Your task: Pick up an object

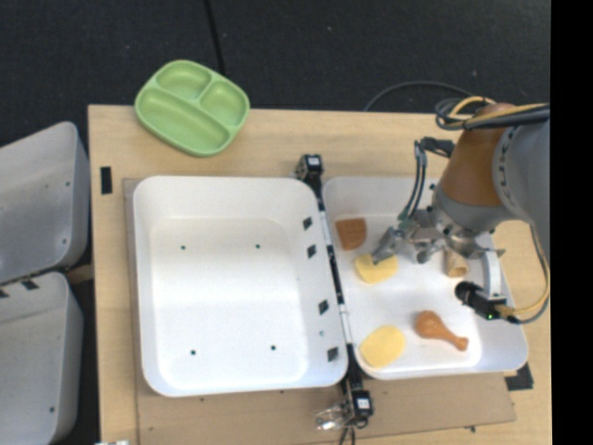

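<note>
In the right bin (pixel 514 341) lie 4 food pieces: a pale yellow slice (pixel 376 269) just under the claw (pixel 405 246), a brown square piece (pixel 351 233) beside the divider edge, a yellow round piece (pixel 383 345) near the front rim, and a drumstick (pixel 439 329) to its right. A small tan bit (pixel 454 267) sits partly hidden by the arm. The claw hangs low over the yellow slice; whether it is released or clenched cannot be told. Open floor shows between the slice and the 2 front pieces. The left bin (pixel 227 281) offers wide bare room. A green divided plate (pixel 193 107) overhangs the tabletop (pixel 111 146) at its far edge.
</note>
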Motion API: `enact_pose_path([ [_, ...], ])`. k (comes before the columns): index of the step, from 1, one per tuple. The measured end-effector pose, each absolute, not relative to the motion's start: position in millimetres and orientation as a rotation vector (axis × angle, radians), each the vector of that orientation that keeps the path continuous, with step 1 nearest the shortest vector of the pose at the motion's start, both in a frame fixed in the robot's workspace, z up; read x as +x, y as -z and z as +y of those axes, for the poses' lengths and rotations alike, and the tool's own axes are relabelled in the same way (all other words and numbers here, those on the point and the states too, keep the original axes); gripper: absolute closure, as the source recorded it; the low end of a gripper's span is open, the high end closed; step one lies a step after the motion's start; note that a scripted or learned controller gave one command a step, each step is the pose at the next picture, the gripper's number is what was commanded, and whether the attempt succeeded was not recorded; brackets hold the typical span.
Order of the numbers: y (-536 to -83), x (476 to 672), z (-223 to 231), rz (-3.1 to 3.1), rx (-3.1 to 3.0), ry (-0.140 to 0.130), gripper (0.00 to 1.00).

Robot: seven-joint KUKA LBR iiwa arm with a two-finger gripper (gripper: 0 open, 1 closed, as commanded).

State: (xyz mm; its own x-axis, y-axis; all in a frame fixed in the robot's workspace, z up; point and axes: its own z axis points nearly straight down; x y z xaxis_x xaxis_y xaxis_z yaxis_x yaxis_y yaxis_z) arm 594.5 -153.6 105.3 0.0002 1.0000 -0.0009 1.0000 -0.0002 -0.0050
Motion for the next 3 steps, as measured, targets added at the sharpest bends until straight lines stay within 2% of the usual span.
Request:
enact_pose_path([
  [1,-120,596.9,-155,-2.221,-2.228,0.002,1.00],
  [3,-225,602.7,-167,-2.230,-2.222,0.005,1.00],
])
